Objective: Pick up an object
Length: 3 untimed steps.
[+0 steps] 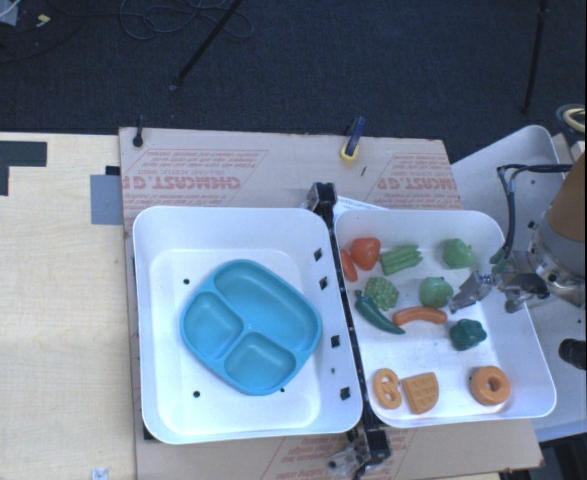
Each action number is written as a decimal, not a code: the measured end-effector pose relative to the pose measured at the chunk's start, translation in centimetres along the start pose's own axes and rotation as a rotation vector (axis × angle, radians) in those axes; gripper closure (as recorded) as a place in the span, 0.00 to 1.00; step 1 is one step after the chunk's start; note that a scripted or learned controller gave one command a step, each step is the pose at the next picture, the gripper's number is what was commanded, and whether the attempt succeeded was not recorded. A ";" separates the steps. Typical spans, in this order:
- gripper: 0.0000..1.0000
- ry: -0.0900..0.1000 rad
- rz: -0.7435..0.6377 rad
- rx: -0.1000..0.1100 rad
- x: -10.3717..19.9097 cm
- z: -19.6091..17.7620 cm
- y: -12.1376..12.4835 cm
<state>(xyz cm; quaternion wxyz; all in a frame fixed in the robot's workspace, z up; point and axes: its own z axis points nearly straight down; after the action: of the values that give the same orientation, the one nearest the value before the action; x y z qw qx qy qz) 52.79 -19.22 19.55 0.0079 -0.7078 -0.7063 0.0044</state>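
While the claw (476, 290) hung low over the right bin (533, 368), its fingers looked spread a little and nothing sat between them. Its tip stood among the toy foods: a green piece (436, 291) just to its left, an orange sausage (420, 316) near it on the lower left, and a dark green pepper (467, 335) just below. A second green piece (458, 254) lay near the bin's far wall. The left bin (163, 268) carried a blue divided plate (251, 326).

The likely trouble was crowding. With several pieces packed close around the tip, a descending finger could land on one instead of beside it and push it aside, or close on two at once. The rounded pepper would probably slip out of a shallow pinch.
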 end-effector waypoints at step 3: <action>0.00 -0.020 0.000 -0.034 1.5 8.7 0.4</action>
<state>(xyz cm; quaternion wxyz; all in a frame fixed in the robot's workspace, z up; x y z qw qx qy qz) 53.08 -17.70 10.90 -0.0112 -0.7078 -0.7063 -0.0006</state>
